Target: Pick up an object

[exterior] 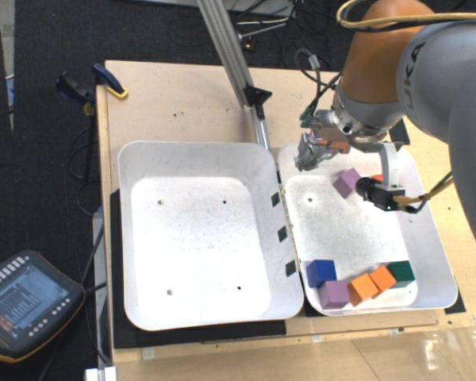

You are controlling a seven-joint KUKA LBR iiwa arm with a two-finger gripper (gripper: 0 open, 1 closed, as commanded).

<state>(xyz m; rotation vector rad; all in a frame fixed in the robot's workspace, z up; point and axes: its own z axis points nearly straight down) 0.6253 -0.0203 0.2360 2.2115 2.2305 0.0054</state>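
Gripper (311, 155) hung over the far rim of the right bin (428, 236), finger state not to be told, purple block (347, 183) lying just beside it, blue block (320, 272), second purple block (334, 294), orange block (364, 286), green block (400, 273) crowded along the near edge, open floor left between.
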